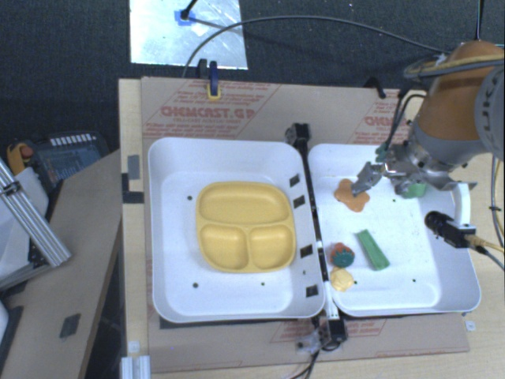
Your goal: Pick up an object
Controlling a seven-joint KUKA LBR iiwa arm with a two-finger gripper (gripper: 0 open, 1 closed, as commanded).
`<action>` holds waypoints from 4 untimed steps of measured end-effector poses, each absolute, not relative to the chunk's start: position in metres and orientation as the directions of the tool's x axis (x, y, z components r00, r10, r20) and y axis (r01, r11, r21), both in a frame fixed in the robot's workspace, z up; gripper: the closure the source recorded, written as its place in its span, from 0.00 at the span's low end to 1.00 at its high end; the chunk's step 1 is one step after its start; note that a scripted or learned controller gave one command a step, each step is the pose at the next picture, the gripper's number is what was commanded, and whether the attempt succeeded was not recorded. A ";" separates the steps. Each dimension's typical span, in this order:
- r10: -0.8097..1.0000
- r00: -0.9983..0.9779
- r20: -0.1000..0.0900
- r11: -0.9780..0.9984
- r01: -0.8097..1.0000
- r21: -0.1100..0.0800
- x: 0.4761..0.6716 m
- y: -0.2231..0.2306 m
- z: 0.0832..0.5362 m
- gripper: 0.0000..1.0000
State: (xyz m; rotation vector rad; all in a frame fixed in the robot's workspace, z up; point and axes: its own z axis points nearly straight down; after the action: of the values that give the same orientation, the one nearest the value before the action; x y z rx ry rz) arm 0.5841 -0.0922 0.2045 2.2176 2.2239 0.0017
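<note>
A divided tray (241, 235) lies in the left bin (170, 235). The right bin (418, 283) holds a block (372, 249), with three small toys (352, 195) to its left.

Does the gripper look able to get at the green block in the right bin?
Probably yes. The green block lies flat and apart from the other pieces, with nothing over it, and the gripper hangs above the same bin.

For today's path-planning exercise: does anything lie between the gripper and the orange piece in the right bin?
Nothing visible does. The gripper hangs just right of and above the orange piece, with bare bin floor around it. The green block and the other small pieces lie nearer the camera, off that line.
</note>
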 end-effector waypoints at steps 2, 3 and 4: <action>1.000 -0.001 0.001 0.001 1.000 -0.003 0.572 -0.094 0.101 0.00; 1.000 -0.001 0.000 0.001 1.000 -0.001 0.572 -0.094 0.084 0.00; 1.000 0.000 0.000 0.000 1.000 0.003 0.573 -0.094 0.096 1.00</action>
State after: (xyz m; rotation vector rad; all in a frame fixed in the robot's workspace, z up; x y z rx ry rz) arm 0.5734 -0.0943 0.0955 2.2197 2.2203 0.0028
